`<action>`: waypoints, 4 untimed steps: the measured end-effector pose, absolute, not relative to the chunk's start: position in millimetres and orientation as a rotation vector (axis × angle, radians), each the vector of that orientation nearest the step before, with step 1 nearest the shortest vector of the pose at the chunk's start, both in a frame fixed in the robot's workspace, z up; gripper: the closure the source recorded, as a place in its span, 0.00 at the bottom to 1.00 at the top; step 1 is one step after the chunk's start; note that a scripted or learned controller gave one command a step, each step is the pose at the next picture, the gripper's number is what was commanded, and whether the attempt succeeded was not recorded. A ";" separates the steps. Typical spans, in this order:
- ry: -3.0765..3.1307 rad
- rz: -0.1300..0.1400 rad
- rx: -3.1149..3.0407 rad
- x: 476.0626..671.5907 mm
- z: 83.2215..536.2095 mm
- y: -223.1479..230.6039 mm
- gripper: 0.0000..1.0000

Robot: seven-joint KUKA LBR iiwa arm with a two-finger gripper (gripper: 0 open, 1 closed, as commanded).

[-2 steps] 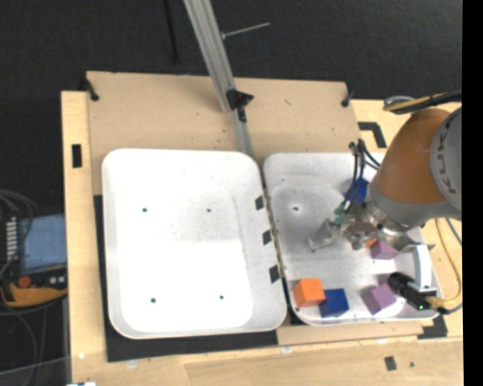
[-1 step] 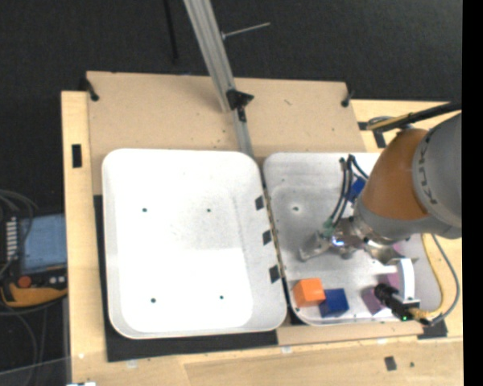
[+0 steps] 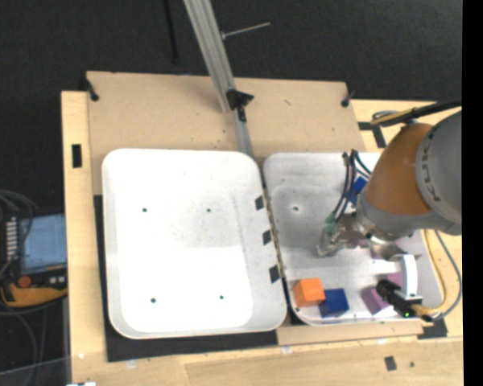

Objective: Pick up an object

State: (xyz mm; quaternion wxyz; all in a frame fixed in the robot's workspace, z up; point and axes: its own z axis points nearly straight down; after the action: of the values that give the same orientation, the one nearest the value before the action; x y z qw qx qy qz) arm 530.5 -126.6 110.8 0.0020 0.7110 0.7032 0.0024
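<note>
the desk (image 3: 185,111) is the biggest thing here, a pale brown board that takes up the middle of the frame against dark floor. on it the left bin (image 3: 177,215), white and shallow, covers the centre-left. the right bin (image 3: 298,183) sits just beside it, their rims touching down the middle of the frame, and it is a little narrower.

my arm (image 3: 410,175) comes in from the right edge, grey with its orange band, and hangs over the right half of the right bin. a long metal rail (image 3: 213,47) slants down from the top centre to the gap between the two bins.

my pincer (image 3: 328,244) is low over the middle of the right bin, above bare white floor. i cannot tell how far it is open, and i see nothing in its grip.

the things to pick lie along the bottom rim of the right bin, lower right of the frame. the orange block (image 3: 310,290) is leftmost, below my pincer and apart from it. the blue block (image 3: 335,302) touches its right side. the purple piece (image 3: 375,299) is further right, near the blue one, partly hidden under my wrist.
</note>
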 end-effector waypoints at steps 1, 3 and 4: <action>2.218 0.006 2.216 539.7 168.1 -134.7 1.00; 2.227 0.002 2.214 540.5 214.1 -136.3 1.00; 2.229 0.005 2.212 558.7 228.1 -87.9 1.00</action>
State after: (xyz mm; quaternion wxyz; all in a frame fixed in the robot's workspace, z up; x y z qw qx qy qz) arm 558.7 -87.9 228.1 0.0007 0.7043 0.7099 0.0015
